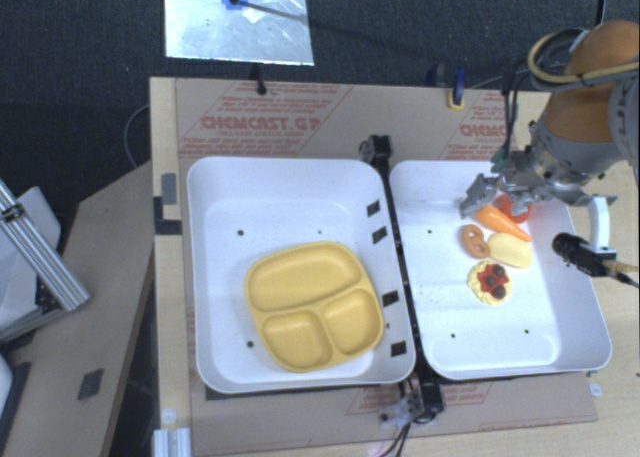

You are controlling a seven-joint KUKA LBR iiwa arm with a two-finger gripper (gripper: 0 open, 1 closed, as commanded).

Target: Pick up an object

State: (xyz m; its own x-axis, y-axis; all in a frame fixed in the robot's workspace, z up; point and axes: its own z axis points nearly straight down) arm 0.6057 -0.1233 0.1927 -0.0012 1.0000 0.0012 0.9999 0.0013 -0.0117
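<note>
Camera view: the arm (590, 75) enters from the upper right of the frame, and its jaws (487, 191) sit low over the upper part of the right bin (440, 345). Whether the jaws are open or closed cannot be told at this resolution; no object is visibly held between them.

The candidate objects lie in a cluster right of centre in the frame, inside the right bin. An orange carrot-shaped piece (503, 221) lies just below and to the right of the jaws, with a red piece (518, 207) touching it from above. A pale yellow piece (511, 250) lies just below the carrot-shaped piece, a small brown ring-shaped piece (474, 240) sits beside it on the left, and a round tart with dark red topping (491, 282) lies lowest in the group. The left bin (215, 245) carries a yellow divided tray (313, 303) at lower centre of the frame.

Step in hand, as judged: final approach to the grasp, with the carrot-shaped piece the nearest target.

The next move calls for centring the jaws over one object, closing on it alone, and lifting straight up. The close packing of the pieces raises the chance of a glancing contact or a missed grip.
</note>
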